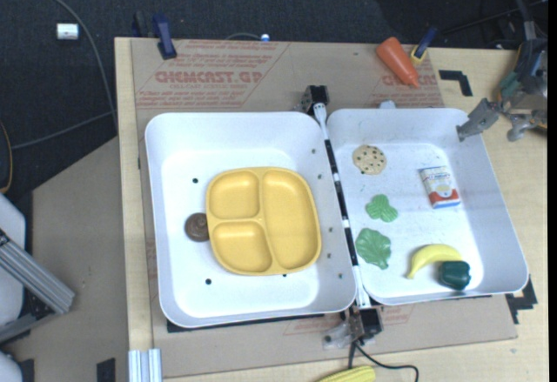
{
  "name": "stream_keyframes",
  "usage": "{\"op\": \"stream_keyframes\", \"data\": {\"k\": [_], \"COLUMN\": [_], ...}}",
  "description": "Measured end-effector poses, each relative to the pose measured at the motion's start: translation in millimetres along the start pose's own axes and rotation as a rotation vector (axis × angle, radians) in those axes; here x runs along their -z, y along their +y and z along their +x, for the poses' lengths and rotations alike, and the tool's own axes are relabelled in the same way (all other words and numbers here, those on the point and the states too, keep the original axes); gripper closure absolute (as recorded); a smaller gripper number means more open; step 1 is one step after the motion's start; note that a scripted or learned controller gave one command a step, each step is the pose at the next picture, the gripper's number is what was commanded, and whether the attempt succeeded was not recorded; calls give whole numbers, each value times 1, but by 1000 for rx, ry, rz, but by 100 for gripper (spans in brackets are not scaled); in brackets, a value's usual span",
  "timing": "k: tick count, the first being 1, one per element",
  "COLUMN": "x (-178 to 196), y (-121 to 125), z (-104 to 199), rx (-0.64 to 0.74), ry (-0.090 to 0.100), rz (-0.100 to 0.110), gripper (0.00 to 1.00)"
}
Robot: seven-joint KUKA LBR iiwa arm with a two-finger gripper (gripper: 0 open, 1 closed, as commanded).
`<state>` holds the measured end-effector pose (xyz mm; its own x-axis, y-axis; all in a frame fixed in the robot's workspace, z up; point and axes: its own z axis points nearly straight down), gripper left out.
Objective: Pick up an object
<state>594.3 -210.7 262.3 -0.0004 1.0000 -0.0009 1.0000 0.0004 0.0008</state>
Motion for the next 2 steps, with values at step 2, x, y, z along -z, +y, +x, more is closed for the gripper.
{"op": "stream_keyframes", "data": {"k": [2], "x": [-178], "y": [2], "z": [109], "rx": [1], "ry": [2], "rz": [3], "gripper": [0]}}
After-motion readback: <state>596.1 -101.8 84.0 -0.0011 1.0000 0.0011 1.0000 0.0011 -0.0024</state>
